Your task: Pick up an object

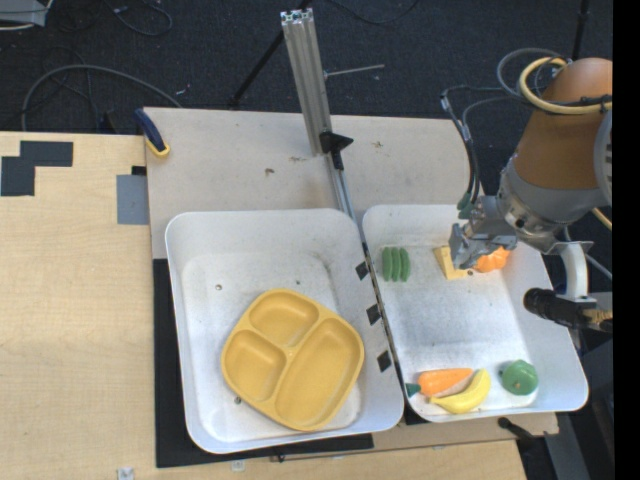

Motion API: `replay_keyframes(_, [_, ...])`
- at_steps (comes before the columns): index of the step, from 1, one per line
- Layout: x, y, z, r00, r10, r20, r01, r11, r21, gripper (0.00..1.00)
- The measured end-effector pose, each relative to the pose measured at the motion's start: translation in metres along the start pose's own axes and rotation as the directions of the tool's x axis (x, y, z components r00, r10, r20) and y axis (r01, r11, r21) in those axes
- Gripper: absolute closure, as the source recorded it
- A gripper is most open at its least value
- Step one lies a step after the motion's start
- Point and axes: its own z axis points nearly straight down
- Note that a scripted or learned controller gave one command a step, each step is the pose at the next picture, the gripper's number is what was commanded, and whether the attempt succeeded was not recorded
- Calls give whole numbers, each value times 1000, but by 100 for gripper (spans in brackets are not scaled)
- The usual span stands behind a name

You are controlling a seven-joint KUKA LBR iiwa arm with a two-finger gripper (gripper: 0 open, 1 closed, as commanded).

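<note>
1. Two shallow white bins sit side by side on the counter (250,138). The left bin (190,268) holds a yellow divided plate (292,358); the right bin (450,318) holds the small things the task could take.
2. In the right bin a green ridged piece (396,264) lies near the dividing rim. A pale yellow block (446,262) lies at the upper middle, with an orange piece (492,260) just beside it. Along the near edge lie a carrot-like orange piece (443,380), a banana (466,394) touching it, and a green round fruit (518,376) a little apart.
3. The arm reaches in from the right, and the tool (470,250) is low over the upper part of the right bin, right at the yellow block and the orange piece.
4. The tool's lower end is dark and overlaps those two pieces, so I cannot tell how wide it stands, nor whether anything sits in it.
5. My judgement: the task is at the grasp stage. The reach into the bin looks done, and the likely target is the yellow block or the orange piece.
6. Both pieces appear to rest on the bin floor, so nothing reads as lifted yet.
7. What is left: a secure closure on one piece, then a lift clear of the bin.
</note>
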Motion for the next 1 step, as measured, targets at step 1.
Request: replay_keyframes(1, [45,-15,14,1000,1,1,-1,1000,1,100])
